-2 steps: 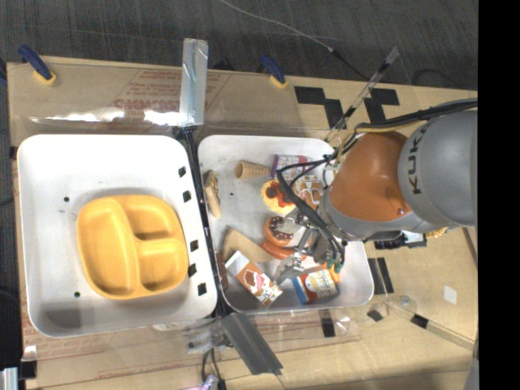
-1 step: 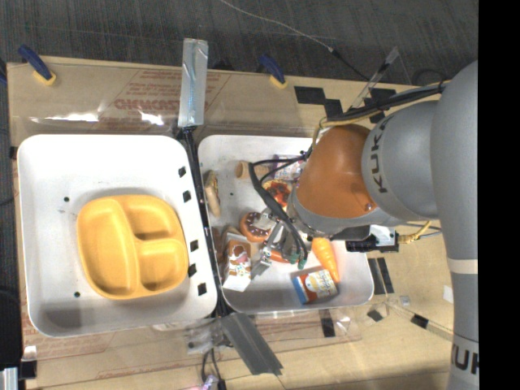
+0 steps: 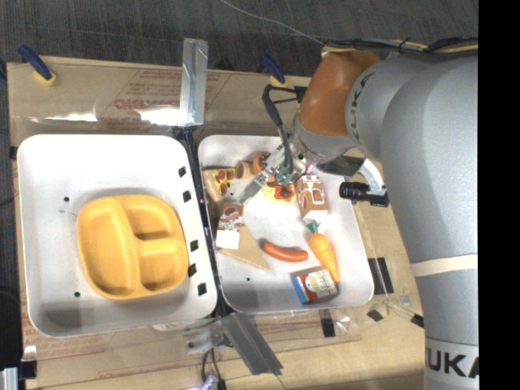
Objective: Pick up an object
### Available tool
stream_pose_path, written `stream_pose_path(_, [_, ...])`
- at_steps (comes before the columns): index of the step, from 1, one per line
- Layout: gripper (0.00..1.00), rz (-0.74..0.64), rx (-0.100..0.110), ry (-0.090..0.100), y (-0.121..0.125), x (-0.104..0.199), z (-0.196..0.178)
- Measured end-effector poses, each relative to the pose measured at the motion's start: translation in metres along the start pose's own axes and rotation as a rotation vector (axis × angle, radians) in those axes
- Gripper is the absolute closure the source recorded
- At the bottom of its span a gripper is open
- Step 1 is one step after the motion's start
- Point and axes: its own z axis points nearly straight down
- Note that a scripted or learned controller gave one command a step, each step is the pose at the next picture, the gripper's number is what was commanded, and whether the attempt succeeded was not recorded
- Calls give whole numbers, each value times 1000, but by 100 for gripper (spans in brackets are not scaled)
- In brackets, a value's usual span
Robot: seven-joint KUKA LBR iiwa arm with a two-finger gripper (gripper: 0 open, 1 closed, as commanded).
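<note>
Above the hot dog, the tool hovers among toys; its state I cannot tell, nothing lifted.

left bin: white, holds 1 yellow divided tray | right bin: white, just beside it | counter: brown cardboard, 2 blue clamps at back edge
</note>
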Motion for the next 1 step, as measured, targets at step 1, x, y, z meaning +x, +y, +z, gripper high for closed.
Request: stream_pose_path(1, [0, 121, -2, 11, -103, 25, 3])
